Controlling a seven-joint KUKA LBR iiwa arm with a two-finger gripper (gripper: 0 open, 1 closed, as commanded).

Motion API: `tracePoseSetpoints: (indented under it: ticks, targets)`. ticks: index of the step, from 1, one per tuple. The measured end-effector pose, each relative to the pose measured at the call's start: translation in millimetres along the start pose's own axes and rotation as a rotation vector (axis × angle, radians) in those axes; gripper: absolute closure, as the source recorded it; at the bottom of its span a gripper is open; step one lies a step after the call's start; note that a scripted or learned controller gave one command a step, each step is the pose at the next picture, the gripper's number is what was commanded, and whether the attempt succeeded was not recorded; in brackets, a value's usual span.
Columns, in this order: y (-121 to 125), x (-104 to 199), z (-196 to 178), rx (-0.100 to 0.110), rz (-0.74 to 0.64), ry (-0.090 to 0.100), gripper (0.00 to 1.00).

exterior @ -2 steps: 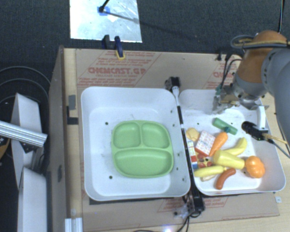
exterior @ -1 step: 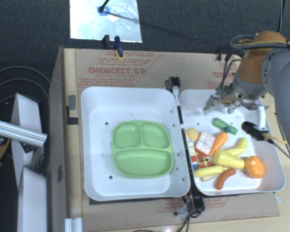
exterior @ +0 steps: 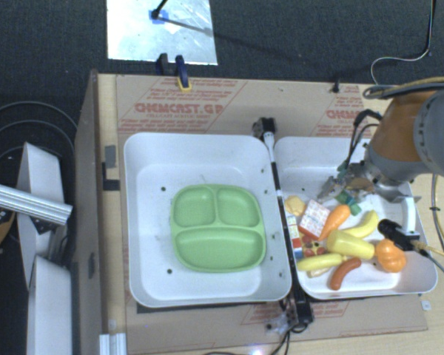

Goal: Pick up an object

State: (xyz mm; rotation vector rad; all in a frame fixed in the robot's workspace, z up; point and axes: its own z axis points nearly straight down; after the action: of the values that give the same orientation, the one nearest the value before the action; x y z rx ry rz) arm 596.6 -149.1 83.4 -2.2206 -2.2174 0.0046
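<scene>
Dark carpet lies around a brown bench (exterior: 207, 98) with two white bins on it.

On the left side, coiled black cables (exterior: 15, 135) and a silver bar (exterior: 29, 204) sit on the floor. Next comes the left bin (exterior: 200, 150), and a green plate (exterior: 218, 226) with three parts lies flat in it. The right bin (exterior: 311, 157) is beside it, touching along the middle. Toy food is piled in its near half: a carrot (exterior: 335, 220), a yellow pepper (exterior: 351, 245), a banana (exterior: 364, 224), a sausage (exterior: 342, 273) and a small pumpkin (exterior: 389, 256). The arm (exterior: 414, 135) reaches in from the right. Its claw (exterior: 345, 186) hangs low over the back of the pile, and I cannot tell if it is open or closed.
</scene>
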Motion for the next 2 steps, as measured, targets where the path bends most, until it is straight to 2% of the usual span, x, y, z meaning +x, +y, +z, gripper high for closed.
tracePoseSetpoints:
  ticks: [1,2]
  targets:
    - [-39,18,-1,-0.004,-0.001,0.0,0.0]
    - [-36,18,-12,-0.009,-0.003,-0.001,1.0]
